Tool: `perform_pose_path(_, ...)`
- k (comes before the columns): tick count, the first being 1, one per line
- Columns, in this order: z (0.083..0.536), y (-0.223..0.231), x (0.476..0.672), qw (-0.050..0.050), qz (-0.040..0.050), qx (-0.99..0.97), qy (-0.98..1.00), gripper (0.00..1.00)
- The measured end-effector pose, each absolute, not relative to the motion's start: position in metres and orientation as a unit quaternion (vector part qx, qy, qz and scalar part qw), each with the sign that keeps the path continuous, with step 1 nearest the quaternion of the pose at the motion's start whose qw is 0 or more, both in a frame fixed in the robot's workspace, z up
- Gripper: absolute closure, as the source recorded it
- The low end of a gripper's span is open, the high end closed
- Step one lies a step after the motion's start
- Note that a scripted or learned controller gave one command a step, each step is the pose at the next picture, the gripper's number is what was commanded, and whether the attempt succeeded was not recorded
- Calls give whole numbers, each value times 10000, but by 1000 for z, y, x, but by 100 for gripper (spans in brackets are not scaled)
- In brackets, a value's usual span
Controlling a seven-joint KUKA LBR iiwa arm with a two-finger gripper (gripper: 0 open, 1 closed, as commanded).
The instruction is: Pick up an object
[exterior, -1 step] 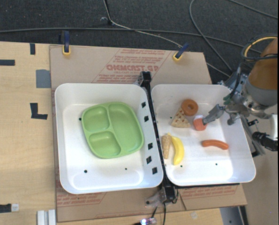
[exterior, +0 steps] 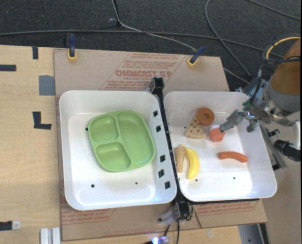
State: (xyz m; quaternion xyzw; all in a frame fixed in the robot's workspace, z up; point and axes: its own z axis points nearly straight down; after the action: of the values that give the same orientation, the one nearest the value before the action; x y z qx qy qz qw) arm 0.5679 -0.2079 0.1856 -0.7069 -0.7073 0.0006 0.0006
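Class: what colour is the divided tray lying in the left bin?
Light green. The divided tray shows clearly in the camera view.

Grey arm (exterior: 285,98), orange band above wrist, yellow cable looped on top; dark metal hand (exterior: 233,122).

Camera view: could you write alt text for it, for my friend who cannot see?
A grey robot arm reaches from the right, its hand beside a small red block in the right white bin, which also holds a doughnut, pizza slice, banana, bread stick and sausage. The left white bin holds a green divided tray.
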Motion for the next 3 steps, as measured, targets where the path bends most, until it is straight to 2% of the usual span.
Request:
perform_pose_path(1, 126, -208, 558, 29, 21, -7069, -7073, 0)
perform_pose_path(2, 83, -208, 558, -11, 7, -7065, -7077, 0)
perform_pose_path(3, 97, -209, 560, -40, -1, -7066, -7076, 100)
